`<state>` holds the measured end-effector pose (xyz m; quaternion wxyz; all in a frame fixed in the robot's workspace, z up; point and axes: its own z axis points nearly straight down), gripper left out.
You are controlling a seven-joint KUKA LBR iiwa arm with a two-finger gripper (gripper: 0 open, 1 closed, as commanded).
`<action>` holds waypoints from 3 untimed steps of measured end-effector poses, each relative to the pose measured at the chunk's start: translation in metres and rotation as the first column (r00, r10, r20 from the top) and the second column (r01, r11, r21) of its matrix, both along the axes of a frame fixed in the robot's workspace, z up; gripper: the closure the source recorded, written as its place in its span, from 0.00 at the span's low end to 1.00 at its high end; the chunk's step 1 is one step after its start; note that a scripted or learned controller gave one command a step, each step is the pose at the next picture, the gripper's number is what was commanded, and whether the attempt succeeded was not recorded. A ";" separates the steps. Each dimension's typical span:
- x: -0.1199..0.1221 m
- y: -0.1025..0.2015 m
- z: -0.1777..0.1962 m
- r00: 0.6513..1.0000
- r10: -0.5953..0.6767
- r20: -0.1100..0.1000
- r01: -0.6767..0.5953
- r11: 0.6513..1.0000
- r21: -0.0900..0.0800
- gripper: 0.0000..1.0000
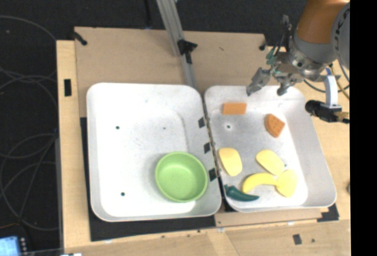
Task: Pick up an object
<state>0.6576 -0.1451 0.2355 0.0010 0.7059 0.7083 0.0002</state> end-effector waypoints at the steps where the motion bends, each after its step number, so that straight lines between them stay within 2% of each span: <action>1: 0.000 0.000 0.000 1.000 0.000 0.000 0.000 1.000 -0.001 0.00; 2: 0.001 0.003 -0.062 1.000 0.001 -0.005 -0.001 1.000 -0.001 0.00; 3: 0.007 0.004 -0.107 1.000 0.002 -0.005 -0.002 1.000 -0.001 0.00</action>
